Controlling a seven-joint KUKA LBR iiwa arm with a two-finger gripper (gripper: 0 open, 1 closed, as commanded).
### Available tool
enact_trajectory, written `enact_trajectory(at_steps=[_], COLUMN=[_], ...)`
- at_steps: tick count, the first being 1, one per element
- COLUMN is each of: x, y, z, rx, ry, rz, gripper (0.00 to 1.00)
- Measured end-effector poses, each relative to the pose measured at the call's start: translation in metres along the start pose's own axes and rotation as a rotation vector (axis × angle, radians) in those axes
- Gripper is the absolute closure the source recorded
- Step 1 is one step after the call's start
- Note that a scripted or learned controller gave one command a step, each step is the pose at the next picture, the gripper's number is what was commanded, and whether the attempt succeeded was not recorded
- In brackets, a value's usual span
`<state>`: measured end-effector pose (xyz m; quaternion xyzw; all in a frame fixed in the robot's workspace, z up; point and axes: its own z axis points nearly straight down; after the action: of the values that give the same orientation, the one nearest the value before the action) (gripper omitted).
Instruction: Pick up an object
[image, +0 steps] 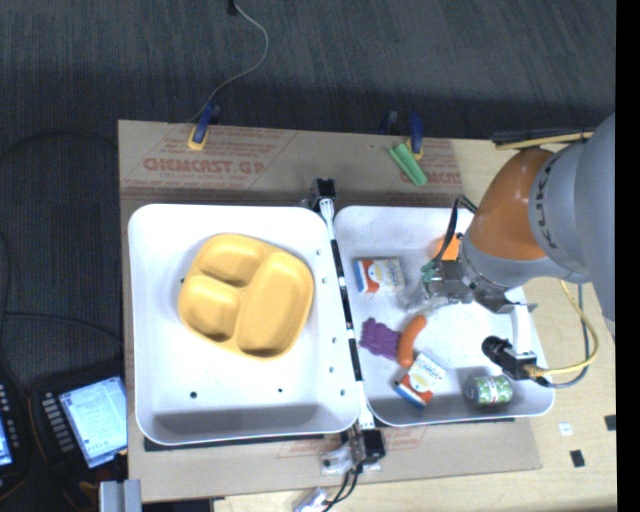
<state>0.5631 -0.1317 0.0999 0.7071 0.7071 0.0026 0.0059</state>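
Note:
My gripper hangs low over the middle of the right bin, under the grey arm with its orange band. Just below it lies an orange carrot-shaped toy, its upper end close to the gripper. A small white carton with orange print lies to the gripper's left. A purple piece rests beside the carrot. Near the bin's front lie a white, blue and orange box and a green can.
The left bin holds a large yellow bread-shaped mould. A green marker-like item lies on the cardboard behind the bins, and blue clamps hold the board. A black divider strip runs between the bins.

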Motion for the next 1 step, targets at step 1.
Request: enact_trajectory(at_steps=[1], x=[0.0191], y=[0.0779], z=[-0.1225], rx=[0.007], ry=[0.002], rz=[-0.002], gripper=[1.00])
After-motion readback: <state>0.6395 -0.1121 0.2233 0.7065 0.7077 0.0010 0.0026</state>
